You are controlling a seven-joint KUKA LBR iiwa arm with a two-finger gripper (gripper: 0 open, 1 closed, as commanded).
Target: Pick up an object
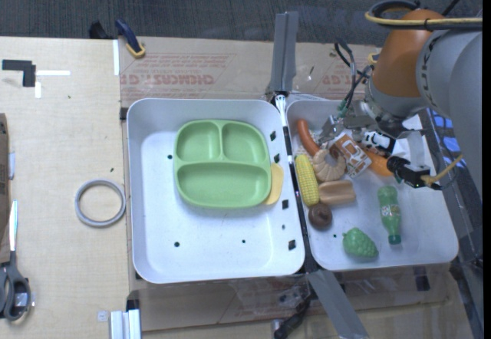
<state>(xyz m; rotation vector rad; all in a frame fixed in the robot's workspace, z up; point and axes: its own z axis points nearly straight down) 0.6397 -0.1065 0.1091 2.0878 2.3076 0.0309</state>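
Observation:
The right bin holds several toy foods: a red sausage, a corn cob, a tan bread roll, a brown donut, a broccoli head, a green bottle, an orange carrot, a beige pastry and a brown-and-white packet. My gripper hangs low over the back of this bin, just right of the sausage and above the pastry and packet. Nothing can be seen held in it.
The left bin carries a green divided plate with a yellow piece at its right edge. A grey ring and scissors lie on the bench to the left. A grey post stands behind the bins.

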